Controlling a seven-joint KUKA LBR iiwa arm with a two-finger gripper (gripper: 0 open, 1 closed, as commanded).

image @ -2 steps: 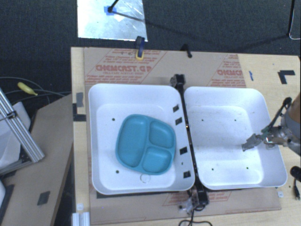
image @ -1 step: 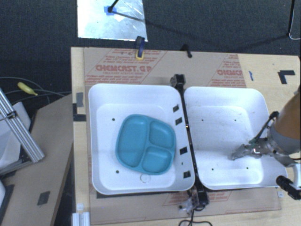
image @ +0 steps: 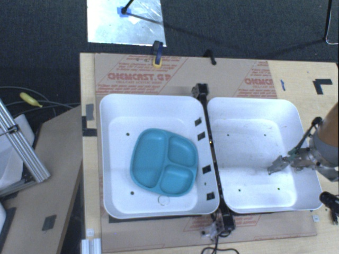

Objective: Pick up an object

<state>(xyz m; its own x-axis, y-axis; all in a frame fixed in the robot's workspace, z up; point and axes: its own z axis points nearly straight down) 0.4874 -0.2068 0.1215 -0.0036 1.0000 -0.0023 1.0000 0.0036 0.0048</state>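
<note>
At the lower right of the frame, the gripper (image: 276, 165) hangs low over the floor of the right bin (image: 249, 110), its grey fingers pointing toward the middle of the picture from the arm that enters at the right edge. Whether the jaws are spread or pressed together I cannot tell, since they read as one blurred grey shape; nothing shows between them. To the left, past the black divider clips (image: 204, 152) where the two bins meet, the left bin (image: 114, 142) holds the one obvious candidate: a blue divided plate (image: 163, 162) lying flat in its lower middle, well apart from the gripper. I judge the pick has not yet begun. The next move calls for carrying the gripper across the divider and descending on the plate's rim. Farther up, brown cardboard (image: 175, 73) lies under the bins.
</note>
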